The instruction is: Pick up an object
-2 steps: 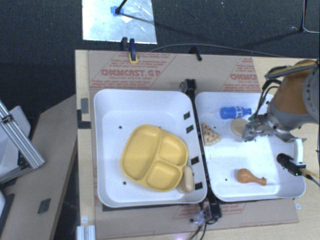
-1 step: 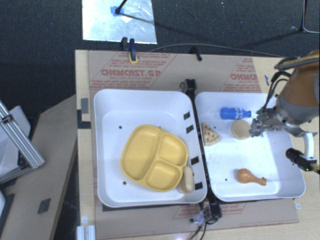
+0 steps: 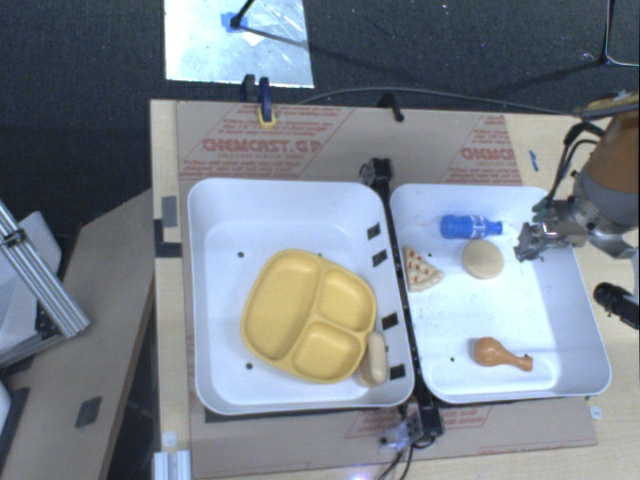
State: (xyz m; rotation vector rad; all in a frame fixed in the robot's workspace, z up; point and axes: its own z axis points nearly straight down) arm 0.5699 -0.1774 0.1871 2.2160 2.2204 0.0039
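four things lie in the right bin (image 3: 575,308) under my reach, and my gripper (image 3: 532,240) hangs over its far right part with nothing visibly in it; how wide it is set i cannot tell from this angle. nearest to it, just to the left, sits a round tan bun (image 3: 483,260), with a blue bottle (image 3: 470,227) lying on its side a little farther back. a pizza slice (image 3: 421,270) rests against the bin's left wall, and a chicken drumstick (image 3: 499,354) lies in the near part, well apart from me. over in the left bin (image 3: 225,228) a yellow divided tray (image 3: 308,314) has a pale roll (image 3: 374,358) at its near right edge.

the bun looks the likeliest pick. my worry is that its domed top could squirt out of a shallow pinch, or that coming down off-centre nudges it into the bottle, which would roll.
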